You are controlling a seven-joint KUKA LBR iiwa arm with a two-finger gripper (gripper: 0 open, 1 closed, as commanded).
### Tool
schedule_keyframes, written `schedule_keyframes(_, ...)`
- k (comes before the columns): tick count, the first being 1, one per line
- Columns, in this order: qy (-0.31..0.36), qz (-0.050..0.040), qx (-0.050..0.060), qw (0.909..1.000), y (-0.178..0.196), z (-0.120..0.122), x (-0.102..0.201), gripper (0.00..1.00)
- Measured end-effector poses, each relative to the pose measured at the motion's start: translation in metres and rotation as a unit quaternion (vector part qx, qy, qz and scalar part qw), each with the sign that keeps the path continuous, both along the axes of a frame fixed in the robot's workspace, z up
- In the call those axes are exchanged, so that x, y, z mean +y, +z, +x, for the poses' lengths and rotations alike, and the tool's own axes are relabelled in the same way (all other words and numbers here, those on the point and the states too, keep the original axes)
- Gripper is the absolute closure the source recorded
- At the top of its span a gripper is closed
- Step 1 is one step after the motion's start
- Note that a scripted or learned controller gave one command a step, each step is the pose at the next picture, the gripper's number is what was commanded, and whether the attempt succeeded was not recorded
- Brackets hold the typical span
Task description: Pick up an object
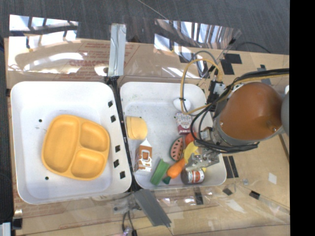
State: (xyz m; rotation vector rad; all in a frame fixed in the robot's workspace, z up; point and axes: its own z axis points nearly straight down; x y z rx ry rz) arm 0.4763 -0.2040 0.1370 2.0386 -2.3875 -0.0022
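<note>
The right bin point(157, 100) holds several toy items: a pale yellow block point(136, 128), a small carton point(144, 158), a green piece point(159, 172), an orange carrot point(176, 169), a watermelon slice point(177, 148), a red-labelled packet point(183, 122), a white egg-like piece point(179, 103) and a can point(193, 176). My gripper point(200, 159) hangs low over the bin's right front corner, just above the can and beside the carrot. The arm's orange band point(248, 112) covers that side of the bin.
The left bin point(29, 107) carries a yellow divided tray point(75, 146). Cables point(189, 73) loop from the wrist over the right bin's back edge. Tape strips and clear sheeting lie on the bench around both bins.
</note>
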Motion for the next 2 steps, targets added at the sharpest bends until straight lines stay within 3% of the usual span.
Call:
schedule_keyframes(1,-0.049,0.001,-0.002,0.9988,0.001,0.042,0.011,1.0)
schedule_keyframes(2,-0.058,0.0001,-0.008,0.9983,0.121,0.122,0.064,1.0)
